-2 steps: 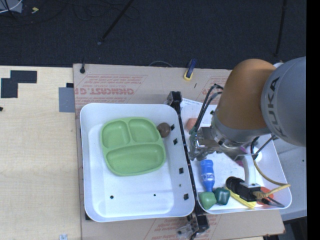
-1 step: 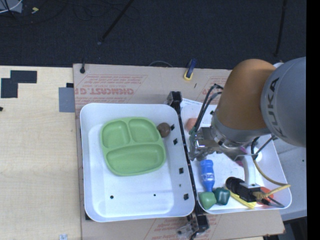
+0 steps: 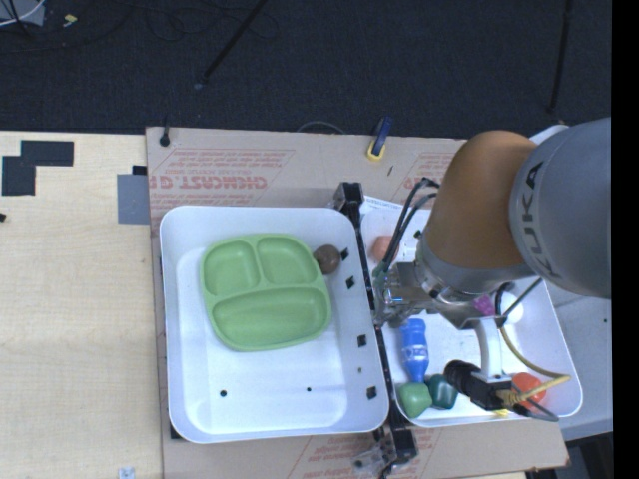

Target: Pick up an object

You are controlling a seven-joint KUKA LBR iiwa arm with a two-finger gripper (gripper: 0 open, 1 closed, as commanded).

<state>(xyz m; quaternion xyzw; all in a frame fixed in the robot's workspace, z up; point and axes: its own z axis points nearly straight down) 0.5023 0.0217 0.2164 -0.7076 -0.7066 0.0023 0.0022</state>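
My gripper (image 3: 397, 305) hangs low over the left part of the right bin (image 3: 559, 339), with the arm's grey and orange wrist covering most of that bin. A blue bottle-shaped object (image 3: 413, 345) lies just below the gripper, its upper end close against the gripper's metal parts. Whether it sits between them cannot be made out. At the bin's front left lie a light green piece (image 3: 413, 398) and a darker green piece (image 3: 442, 393). A pink object (image 3: 380, 247) shows behind the gripper.
The left bin (image 3: 190, 387) holds a green divided plate (image 3: 266, 291) with a small brown ball (image 3: 326, 258) at its right edge. An orange item (image 3: 529, 382) and a magenta scrap (image 3: 486, 307) show near the arm. A divider rail (image 3: 364, 297) separates the bins.
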